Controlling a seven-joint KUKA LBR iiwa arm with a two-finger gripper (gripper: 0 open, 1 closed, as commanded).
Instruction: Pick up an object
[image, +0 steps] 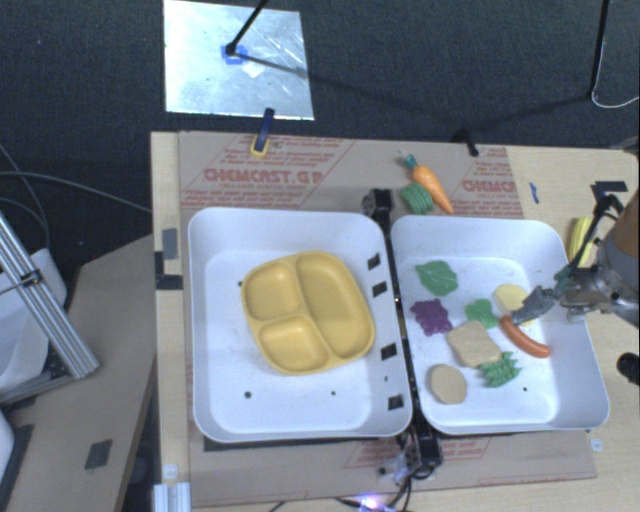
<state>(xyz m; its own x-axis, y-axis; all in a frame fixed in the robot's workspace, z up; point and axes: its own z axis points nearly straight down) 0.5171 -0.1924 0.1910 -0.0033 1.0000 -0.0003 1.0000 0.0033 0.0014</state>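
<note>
- Where the grey arm comes in from the view's right, the claw (531, 304) is seen low over the right white bin (575, 395), near that bin's right wall; whether it is spread or pressed together cannot be told, and nothing is seen held in it.
- Just below the claw in the view, an orange-red toy sausage (527, 338) is laid at a slant on the bin floor, its upper end very close to the claw's tip; whether they touch cannot be told.
- Just to the left of the claw's tip, a pale yellow toy piece (510, 295) is found, and beside that a small green piece (480, 312).
- Below and to the left of the claw, a tan toy bread slice (472, 345) is placed, with a frilly green toy vegetable (499, 371) just beside its lower right corner.
- Further left of the claw, a purple toy piece (432, 316) and a green toy leaf (436, 276) are seen, one below the other.
- Down and to the left, a round tan toy piece (448, 384) is set near the bin's front.
- Well above and left of the claw, outside the bins, a toy carrot (431, 186) is laid on the printed cardboard sheet (300, 165).
- Far to the left of the claw, a yellow divided plate (305, 312) is held in the left white bin (215, 400).
- Farthest from the claw, at the upper left, a shiny foil sheet (238, 58) is spread on the dark floor.
</note>
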